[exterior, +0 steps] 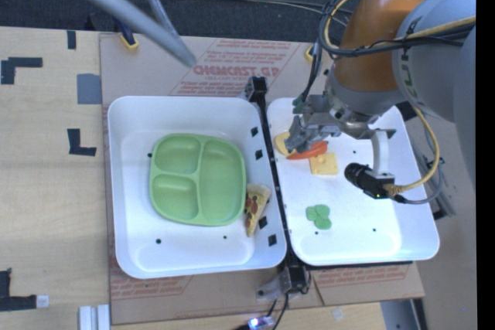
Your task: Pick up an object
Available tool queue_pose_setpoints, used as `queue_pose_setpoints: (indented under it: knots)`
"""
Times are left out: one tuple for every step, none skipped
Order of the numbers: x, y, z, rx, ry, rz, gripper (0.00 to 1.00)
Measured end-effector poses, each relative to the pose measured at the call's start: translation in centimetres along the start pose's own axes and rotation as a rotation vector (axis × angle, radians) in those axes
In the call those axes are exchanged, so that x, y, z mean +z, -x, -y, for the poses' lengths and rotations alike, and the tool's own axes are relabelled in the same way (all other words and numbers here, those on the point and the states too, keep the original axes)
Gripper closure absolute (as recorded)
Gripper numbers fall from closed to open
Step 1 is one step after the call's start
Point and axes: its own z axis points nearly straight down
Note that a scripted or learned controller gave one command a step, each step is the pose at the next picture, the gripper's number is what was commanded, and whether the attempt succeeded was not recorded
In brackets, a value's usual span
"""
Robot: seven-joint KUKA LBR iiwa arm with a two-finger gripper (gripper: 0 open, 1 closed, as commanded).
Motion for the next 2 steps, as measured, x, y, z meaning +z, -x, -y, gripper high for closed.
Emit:
queue_pose_setpoints:
  knots:
    - [1.5, -4.9, 1.0, 0.001, -0.002, 0.001, 1.0]
    - [2.7, -10.3, 2.0, 0.001, -0.002, 0.002, 1.0]
